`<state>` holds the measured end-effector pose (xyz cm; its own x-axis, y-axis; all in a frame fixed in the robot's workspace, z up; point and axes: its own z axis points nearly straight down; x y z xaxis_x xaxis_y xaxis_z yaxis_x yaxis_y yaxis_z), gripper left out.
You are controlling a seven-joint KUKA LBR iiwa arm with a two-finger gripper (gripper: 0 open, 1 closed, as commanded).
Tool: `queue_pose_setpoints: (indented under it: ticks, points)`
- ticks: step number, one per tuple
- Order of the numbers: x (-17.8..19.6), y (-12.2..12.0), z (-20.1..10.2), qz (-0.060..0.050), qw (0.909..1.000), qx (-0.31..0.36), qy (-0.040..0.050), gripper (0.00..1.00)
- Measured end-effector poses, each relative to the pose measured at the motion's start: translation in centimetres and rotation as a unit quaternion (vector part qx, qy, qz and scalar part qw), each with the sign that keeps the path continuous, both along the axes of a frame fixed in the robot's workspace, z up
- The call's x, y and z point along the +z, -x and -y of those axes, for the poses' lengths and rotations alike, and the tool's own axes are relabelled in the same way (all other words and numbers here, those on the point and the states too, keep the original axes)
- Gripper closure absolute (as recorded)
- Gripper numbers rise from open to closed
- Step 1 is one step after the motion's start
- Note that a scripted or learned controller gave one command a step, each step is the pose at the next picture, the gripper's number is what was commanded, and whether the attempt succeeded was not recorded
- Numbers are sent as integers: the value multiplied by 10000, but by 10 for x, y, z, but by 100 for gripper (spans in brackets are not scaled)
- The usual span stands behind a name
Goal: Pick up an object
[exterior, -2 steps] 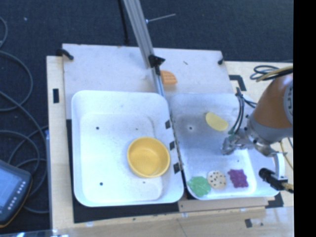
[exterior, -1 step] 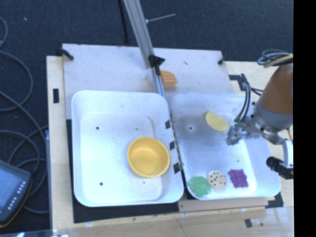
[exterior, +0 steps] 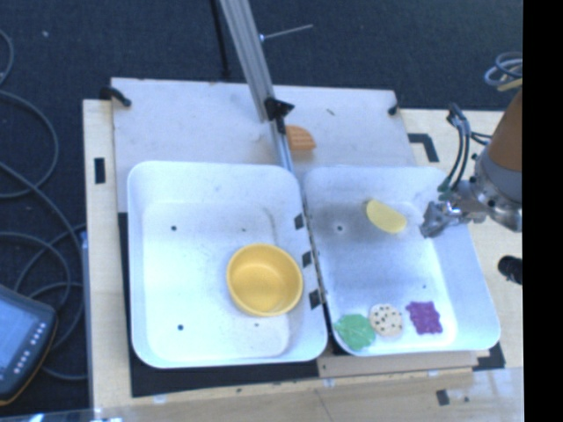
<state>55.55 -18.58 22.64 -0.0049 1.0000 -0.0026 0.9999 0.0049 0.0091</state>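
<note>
Tool: the tool [exterior: 433,221] sits at the right of the frame, over the upper right part of the right bin, at the end of the grey arm with its orange band; whether it is released or clenched cannot be told, and nothing is seen in its grasp.
Yellow piece: a flat yellow piece [exterior: 385,216] lies in the upper middle of the right bin [exterior: 457,280], just left of the tool and apart from it.
Lower row: a green piece [exterior: 354,330], a pale spotted cookie-like disc [exterior: 385,320] and a purple piece [exterior: 425,316] lie side by side along the bin's lower edge.
Left bin: the left bin [exterior: 176,236] holds a yellow bowl [exterior: 264,279], upright, near its lower right.
Desk: an orange object [exterior: 300,139] lies on the desk [exterior: 193,117] above the bins, beside a slanted metal rail [exterior: 251,51].
</note>
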Motion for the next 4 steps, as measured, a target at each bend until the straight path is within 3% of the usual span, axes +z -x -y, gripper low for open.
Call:
queue_pose_setpoints:
  ticks: [1, 4]
  points:
    - [49, -2, 1, -7, 10000, 3, -2, 100]
    - [33, -29, -136, -44, 10000, 6, -12, 100]
